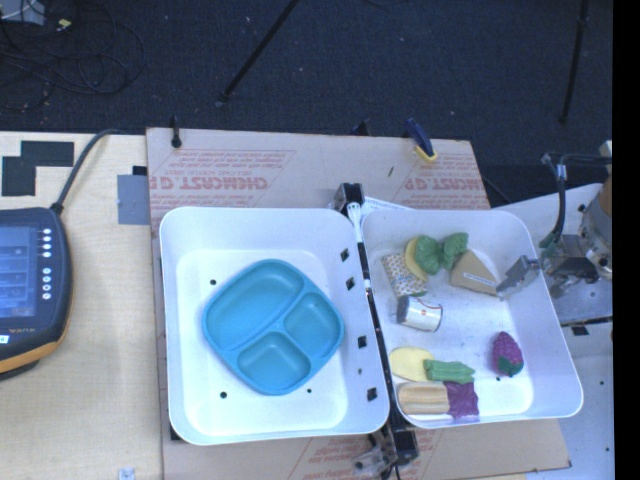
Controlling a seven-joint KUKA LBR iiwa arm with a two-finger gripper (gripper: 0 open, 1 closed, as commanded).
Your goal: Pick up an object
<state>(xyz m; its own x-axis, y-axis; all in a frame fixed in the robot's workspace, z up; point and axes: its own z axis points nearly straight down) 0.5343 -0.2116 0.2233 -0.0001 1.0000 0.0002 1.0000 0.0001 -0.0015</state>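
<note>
- We see the desk (90, 298) bearing two white bins; the left bin (190, 238) carries a blue divided plate (272, 325) at its centre, and nothing there looks to us like a pick target.
- The right bin (545, 368) holds all the small objects, so we judge the pick will happen here, and it has not yet been made: every item lies on the bin floor.
- The cardboard sheet (300, 173) under the bins bears red printed lettering at 12 o'clock, upside down to us; we cannot read it with confidence.
- The claw (520, 273) sits at 3 o'clock of the right bin, just over the rim; we cannot tell its state, and we see nothing held in it.
- Closest to it is a tan wedge (475, 271), at about 1 o'clock in the bin, beside a green leafy piece (436, 251).
- A metal can (420, 314) lies on its side near the bin's centre; any label is too small for us to read.
- A purple piece (507, 352) rests at 4 o'clock.
- A yellow piece (408, 362), a green piece (449, 371) and a bun-like piece (423, 399) cluster at 7 o'clock.
- What is left, as we judge it: descend, close, lift.
</note>
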